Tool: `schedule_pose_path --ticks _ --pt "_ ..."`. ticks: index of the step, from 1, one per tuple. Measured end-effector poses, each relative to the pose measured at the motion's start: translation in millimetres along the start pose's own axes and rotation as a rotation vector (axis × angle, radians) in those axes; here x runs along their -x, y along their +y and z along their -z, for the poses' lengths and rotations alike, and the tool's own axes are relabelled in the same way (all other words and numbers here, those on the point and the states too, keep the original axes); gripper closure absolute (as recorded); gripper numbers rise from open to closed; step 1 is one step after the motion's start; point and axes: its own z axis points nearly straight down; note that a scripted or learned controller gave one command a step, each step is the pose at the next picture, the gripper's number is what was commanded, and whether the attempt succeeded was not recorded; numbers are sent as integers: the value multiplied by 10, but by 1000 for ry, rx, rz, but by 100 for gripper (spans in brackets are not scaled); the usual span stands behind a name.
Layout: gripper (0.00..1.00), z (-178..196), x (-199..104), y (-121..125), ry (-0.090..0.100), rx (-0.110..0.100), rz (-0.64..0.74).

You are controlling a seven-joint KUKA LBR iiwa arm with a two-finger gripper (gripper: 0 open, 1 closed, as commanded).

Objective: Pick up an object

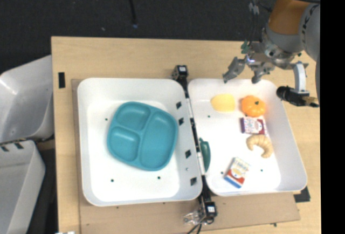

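**Hovering open above the right bin's far edge**

Hanging over the far rim of the right bin, the claw has its two fingers spread wide apart with nothing between them. It sits at the end of the grey arm, whose orange band shows near the top right corner of the view.

Nearest the claw, just inside the bin's far edge, lie a pale yellow lemon-shaped piece and, beside it toward the right wall, a small orange pumpkin. Both are below the spread fingers in the view and apart from them; neither is touched. Just nearer the front from the pumpkin is a small purple and white packet, and touching its near side is a tan croissant. Toward the bin's front edge, well apart from the claw, a little red, white and blue box lies tilted. A dark green piece rests against the bin's left wall, by the seam between the bins; what it is cannot be told.

In the left bin, a teal divided plate lies flat about the middle, well apart from the claw.

Both bins sit side by side on the wooden bench. A black fitting juts by the right bin's far right corner.
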Motion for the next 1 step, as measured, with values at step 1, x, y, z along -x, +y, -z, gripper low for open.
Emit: schedule_pose_path --ticks 1 --pt "0 -443 -47 28 -1 -4 3"
